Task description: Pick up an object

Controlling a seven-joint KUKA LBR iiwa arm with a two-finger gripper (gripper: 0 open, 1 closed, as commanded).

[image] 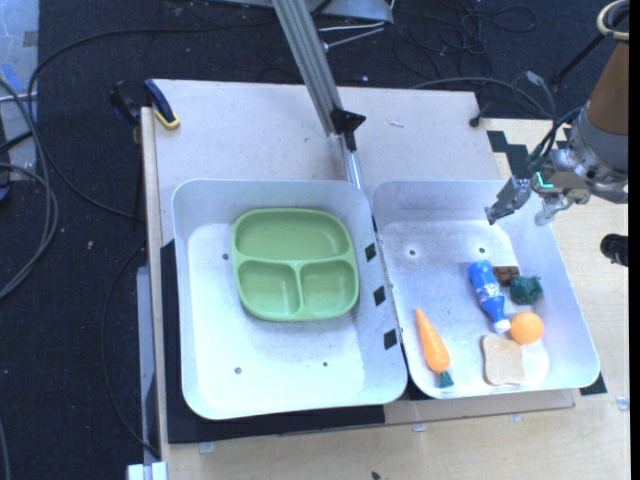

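Observation:
The right bin [440, 230] holds a blue bottle [488, 292], an orange ball [526, 327], a slice of toast [503, 360], a carrot [432, 341], a dark green broccoli piece [526, 288] and a small brown block [507, 273]. My gripper [526, 204] hangs above the bin's far right corner, apart from all of them. Its two fingers are spread, with nothing between them.
A green three-compartment plate [296, 264] lies in the left bin [200, 368]. A slanted metal pole [310, 48] crosses the bench's back toward the gap between the bins. Cables cover the floor around the bench.

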